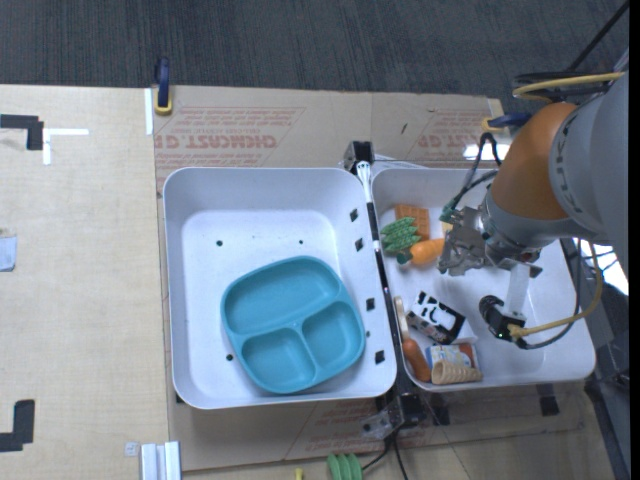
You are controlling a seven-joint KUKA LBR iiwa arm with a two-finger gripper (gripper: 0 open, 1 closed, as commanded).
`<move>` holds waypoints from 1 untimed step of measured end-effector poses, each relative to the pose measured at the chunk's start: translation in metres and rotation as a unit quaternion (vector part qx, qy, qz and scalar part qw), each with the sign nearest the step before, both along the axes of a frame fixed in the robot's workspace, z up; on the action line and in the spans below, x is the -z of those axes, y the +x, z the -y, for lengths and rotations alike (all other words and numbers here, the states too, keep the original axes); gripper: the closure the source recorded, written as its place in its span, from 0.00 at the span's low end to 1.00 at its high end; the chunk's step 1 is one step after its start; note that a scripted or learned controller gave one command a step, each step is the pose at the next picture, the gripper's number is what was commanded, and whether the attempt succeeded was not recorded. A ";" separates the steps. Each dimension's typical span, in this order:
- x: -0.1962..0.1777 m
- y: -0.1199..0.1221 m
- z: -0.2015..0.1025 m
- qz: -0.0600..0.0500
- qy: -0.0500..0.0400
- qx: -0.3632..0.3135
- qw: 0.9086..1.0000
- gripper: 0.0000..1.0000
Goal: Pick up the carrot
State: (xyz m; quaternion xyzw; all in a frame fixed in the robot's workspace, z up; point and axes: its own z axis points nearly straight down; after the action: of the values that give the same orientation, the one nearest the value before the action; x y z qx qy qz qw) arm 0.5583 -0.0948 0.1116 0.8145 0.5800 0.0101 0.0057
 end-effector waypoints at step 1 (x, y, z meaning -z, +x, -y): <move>0.000 0.000 0.000 0.000 0.000 0.000 1.000 0.00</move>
State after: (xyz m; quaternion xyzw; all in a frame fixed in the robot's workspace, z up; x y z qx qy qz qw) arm 0.5583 -0.0948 0.1116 0.8148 0.5796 0.0100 0.0056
